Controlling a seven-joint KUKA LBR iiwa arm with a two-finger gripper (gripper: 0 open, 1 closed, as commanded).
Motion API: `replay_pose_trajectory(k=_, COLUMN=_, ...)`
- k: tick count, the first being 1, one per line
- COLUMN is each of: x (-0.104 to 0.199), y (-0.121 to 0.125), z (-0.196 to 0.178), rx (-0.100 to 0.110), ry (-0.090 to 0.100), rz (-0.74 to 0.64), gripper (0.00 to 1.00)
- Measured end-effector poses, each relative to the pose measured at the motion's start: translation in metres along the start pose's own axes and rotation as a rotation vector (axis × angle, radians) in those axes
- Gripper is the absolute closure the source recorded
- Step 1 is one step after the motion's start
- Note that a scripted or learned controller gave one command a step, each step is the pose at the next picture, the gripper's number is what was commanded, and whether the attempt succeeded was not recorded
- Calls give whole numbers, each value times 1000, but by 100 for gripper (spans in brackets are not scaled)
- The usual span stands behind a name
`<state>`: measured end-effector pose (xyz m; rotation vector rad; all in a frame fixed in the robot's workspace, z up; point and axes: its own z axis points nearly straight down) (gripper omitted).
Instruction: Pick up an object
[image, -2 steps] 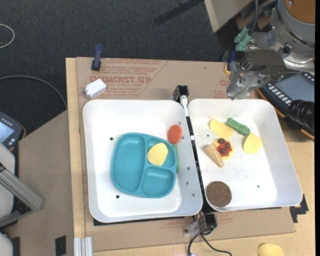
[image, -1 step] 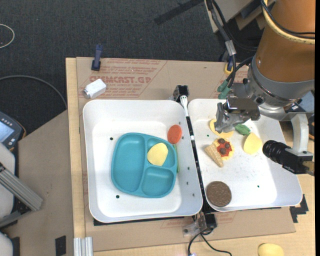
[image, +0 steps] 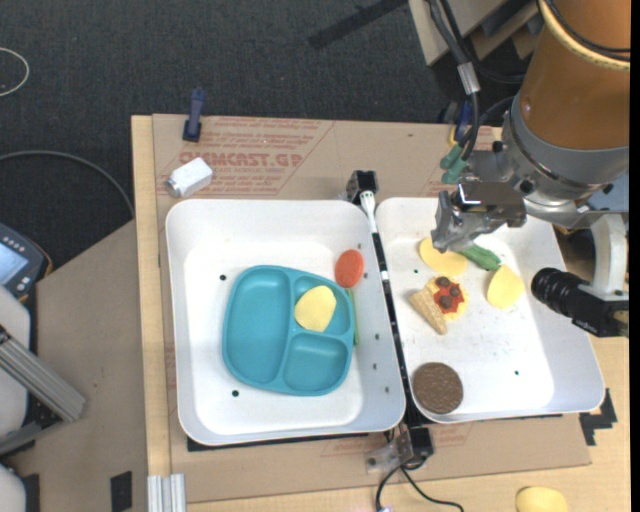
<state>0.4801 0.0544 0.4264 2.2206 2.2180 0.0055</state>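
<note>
Right white bin (image: 560, 395): hand (image: 452, 235), finger state indiscernible, low over flat yellow round piece (image: 440, 258) beside green bean-shaped toy (image: 482, 256); risk judged: closing on the thin disc's edge may slip or nudge the crowded neighbours aside.

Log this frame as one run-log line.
arm: over right bin | gripper: above yellow piece, beside green piece | grasp: unclear | left bin: blue tray
</note>
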Motion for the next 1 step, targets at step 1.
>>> replay_pose_trajectory(k=1, x=0, y=1, z=-10, rx=-2, ry=0, rz=0, gripper=100)
